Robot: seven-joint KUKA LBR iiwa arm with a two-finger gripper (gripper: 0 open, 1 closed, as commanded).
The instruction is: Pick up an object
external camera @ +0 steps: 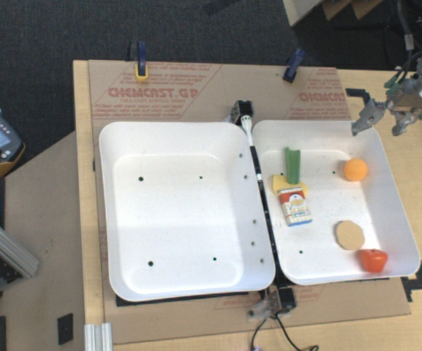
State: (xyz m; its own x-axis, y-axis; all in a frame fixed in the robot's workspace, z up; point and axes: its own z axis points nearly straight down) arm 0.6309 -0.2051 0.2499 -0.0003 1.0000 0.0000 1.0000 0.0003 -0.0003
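Gripper (pixel 381 121) above right bin's (pixel 397 189) far right corner, fingers spread open, holding nothing. Inside that bin: orange ball (pixel 355 170), green block (pixel 292 165), small red-and-white box (pixel 295 206), tan disc (pixel 349 235), red object (pixel 373 260). Alongside, left bin (pixel 115 196).

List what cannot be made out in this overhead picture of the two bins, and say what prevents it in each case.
- Arm: cut off by the camera view's right edge; just the tool and wrist show, above the right bin's far corner.
- Small carton: its label print is too small to read.
- Yellow item: partly covered by the carton and the green block, so its shape is unclear.
- Tan disc: too small to identify.
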